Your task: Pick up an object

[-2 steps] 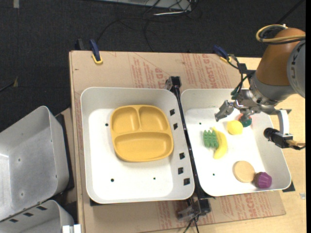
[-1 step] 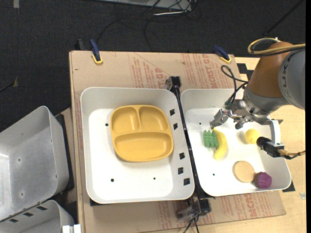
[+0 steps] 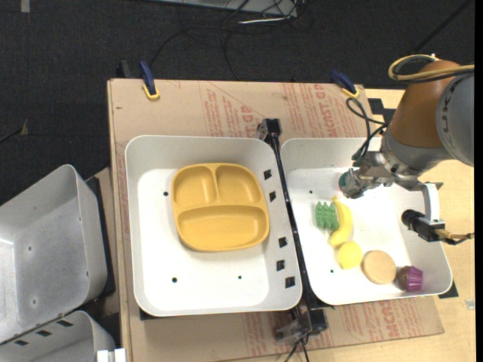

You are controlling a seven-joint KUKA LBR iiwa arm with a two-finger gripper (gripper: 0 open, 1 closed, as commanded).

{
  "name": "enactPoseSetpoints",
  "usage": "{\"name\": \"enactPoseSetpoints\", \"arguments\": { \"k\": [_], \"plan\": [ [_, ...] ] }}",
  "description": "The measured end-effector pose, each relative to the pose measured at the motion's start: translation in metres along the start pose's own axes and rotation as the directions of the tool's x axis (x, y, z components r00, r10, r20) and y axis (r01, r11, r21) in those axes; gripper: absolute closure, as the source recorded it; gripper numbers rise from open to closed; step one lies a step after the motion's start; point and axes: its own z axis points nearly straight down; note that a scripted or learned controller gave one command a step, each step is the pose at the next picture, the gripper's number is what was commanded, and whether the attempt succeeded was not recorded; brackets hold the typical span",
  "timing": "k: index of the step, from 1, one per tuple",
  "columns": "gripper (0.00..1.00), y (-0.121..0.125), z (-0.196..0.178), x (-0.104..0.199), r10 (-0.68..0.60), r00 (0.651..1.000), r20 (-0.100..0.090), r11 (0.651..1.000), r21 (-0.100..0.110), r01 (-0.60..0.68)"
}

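The right bin (image 3: 317, 157) holds a green ridged piece (image 3: 326, 215), a yellow banana (image 3: 343, 224), a yellow lemon (image 3: 349, 255), a tan round disc (image 3: 379, 266) and a purple cupcake-like toy (image 3: 411, 278). My gripper (image 3: 352, 182) hangs over the upper middle of this bin, just above and to the right of the banana and the green piece. Nothing shows between its fingers, and their spacing is too small to make out.
The left bin (image 3: 143, 202) carries a yellow divided plate (image 3: 220, 206). A row of black clips (image 3: 281, 217) runs along the seam between the bins. A grey tub (image 3: 45, 247) stands off the bench at the left. Cables trail from the arm at the right.
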Motion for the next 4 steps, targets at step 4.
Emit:
{"name": "enactPoseSetpoints", "arguments": {
  "k": [4],
  "plan": [
    [1.00, -0.011, -0.145, 0.051, -0.007, 1.000, -0.002, 1.000, 0.004, 0.007]
  ]
}}
